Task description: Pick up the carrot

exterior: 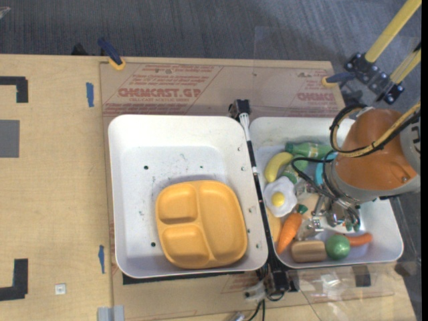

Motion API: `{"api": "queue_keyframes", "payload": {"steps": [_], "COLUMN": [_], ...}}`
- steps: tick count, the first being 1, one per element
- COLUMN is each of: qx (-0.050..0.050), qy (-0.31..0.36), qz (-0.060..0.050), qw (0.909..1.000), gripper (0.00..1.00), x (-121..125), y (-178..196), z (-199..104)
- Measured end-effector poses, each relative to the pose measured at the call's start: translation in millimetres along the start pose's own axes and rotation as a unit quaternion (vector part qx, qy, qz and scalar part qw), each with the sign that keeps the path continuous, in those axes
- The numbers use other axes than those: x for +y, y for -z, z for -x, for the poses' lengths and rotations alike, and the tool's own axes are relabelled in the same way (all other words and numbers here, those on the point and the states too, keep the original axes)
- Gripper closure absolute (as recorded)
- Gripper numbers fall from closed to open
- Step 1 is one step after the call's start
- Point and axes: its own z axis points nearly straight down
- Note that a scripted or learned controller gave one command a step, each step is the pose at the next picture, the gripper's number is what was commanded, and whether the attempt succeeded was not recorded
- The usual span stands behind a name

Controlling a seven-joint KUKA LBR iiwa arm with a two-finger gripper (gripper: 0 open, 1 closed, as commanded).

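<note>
Nearest the camera, along the right bin's [391,245] front edge, lie a brown block [308,251] and green ball [338,247]. Just behind them the carrot [289,229] leans by the left wall. With the gripper [332,212] beside it amid crowded toys, a descent could snag a neighbour instead.

Before you, a wooden bench [53,179] carries a clear sheet [221,85] printed with red lettering, pinned by a yellow clamp [115,60] at its far left corner. On it sit two white bins, touching: the left bin [134,179] and the right bin [388,239]. Black tape marks [17,89] and blue tape strips [89,93] dot the bare wood.
</note>
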Motion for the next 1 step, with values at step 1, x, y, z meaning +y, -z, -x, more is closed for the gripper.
{"api": "queue_keyframes", "payload": {"steps": [1], "qx": [-0.005], "qy": [-0.076], "qz": [0.0], "qw": [0.9971], "gripper": [0.0], "x": [-0.9], "y": [1.5], "z": [-9.6]}}
